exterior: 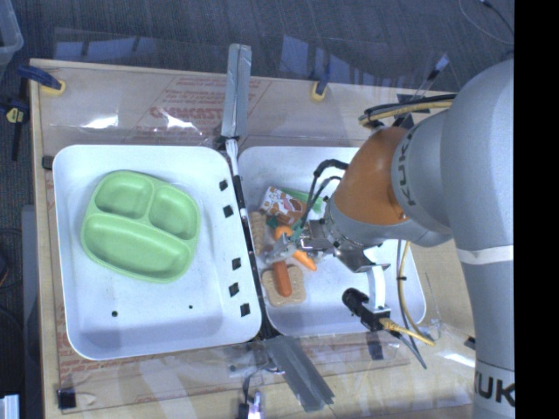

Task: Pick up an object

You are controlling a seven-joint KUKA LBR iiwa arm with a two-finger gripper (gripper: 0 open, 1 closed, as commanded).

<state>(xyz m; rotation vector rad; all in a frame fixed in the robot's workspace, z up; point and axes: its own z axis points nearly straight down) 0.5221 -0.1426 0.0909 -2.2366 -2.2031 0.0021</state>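
Camera view: the gripper is lowered into the right bin over a pile of toy food beside the divider. A green divided plate lies in the left bin.

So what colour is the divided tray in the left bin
Light green, a three-compartment tray, seen best in the camera view from above.

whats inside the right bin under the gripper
In the right bin, a heap of small items lies under the gripper: an orange carrot-like piece on a tan slab, and a printed packet. The arm covers the bin's middle.
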